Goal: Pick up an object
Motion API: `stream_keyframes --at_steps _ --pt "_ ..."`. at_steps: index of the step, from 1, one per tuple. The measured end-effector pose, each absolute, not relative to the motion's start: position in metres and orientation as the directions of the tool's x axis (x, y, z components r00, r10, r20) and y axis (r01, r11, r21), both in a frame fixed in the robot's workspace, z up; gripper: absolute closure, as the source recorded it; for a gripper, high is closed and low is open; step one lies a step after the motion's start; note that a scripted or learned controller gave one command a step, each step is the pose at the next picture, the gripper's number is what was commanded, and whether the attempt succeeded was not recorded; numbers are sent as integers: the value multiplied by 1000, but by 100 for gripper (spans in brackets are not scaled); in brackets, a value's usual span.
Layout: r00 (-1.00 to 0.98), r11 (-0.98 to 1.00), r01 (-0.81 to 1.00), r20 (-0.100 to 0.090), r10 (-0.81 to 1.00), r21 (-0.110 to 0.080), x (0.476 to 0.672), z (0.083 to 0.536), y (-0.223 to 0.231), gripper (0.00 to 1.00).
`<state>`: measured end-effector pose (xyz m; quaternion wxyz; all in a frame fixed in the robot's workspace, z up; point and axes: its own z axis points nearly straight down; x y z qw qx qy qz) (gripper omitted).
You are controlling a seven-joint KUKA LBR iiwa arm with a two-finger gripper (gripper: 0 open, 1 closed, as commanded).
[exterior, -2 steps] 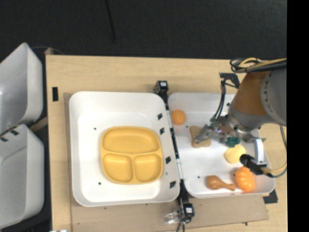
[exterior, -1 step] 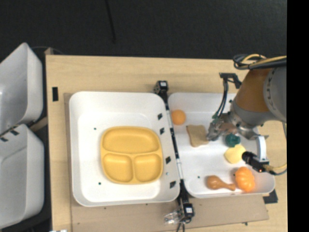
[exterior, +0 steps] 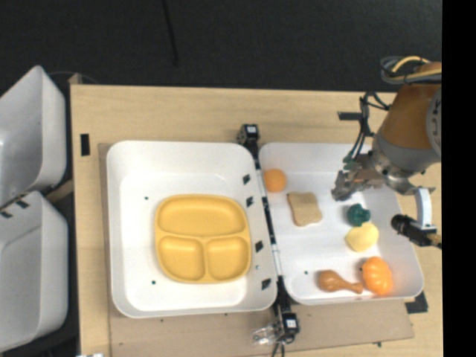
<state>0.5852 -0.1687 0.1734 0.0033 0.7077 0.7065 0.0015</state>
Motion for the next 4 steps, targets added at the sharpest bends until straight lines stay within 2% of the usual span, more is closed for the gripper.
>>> stream_keyframes --at_steps 2,3,4 --pt "-3 3 1000 -2 1000 5 586 250 -169 100" --pt "-6 6 1000 0 1000 2 597 240 -118 100" --pt "-6 6 1000 0 1000 2 617 233 -63 100"
